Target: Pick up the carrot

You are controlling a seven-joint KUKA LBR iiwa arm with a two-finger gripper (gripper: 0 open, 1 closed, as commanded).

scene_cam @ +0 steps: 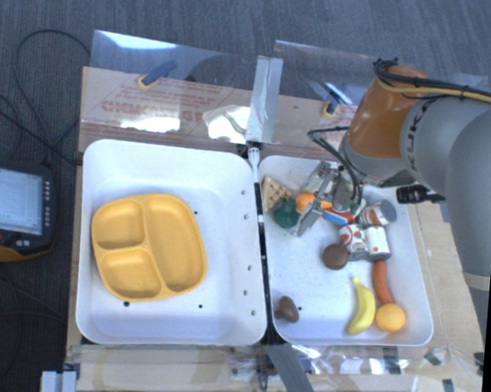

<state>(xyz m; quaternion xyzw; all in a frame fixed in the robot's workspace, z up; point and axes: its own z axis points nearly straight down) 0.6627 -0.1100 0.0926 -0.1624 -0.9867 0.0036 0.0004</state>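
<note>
Hovering gripper (313, 207) well apart from carrot (381, 283)

Single fixed camera, mounted above the tabletop (96, 101) and tilted to look down at a slant. The far edge of the tabletop lies toward the top of the frame, the near edge toward the bottom. The field takes in both white bins whole: the left bin (225, 232) at centre-left, the right bin (414, 274) at centre-right. Grey carpet (244, 12) is visible beyond the tabletop at the top and left, where a handheld control pendant (12, 211) lies. The arm (439, 131) enters from the right side of the frame. The camera stands far enough off to frame the full workspace, yet near enough that individual items in the bins can be told apart.
</note>
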